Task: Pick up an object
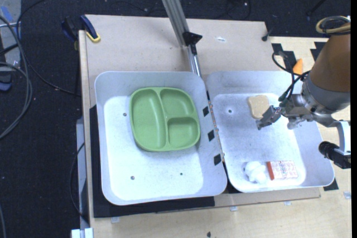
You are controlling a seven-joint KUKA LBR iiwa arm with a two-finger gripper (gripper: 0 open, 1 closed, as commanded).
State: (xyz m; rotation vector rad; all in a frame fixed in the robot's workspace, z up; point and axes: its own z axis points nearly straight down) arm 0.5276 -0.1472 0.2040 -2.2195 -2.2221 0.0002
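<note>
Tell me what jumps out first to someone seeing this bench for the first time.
The green divided plate in the left bin catches the eye first, bright against the white. Next comes the grey and orange arm reaching in from the right, its claw hovering over the right bin beside a tan piece. Near that bin's front edge lie a white wad and a red and white packet.
</note>
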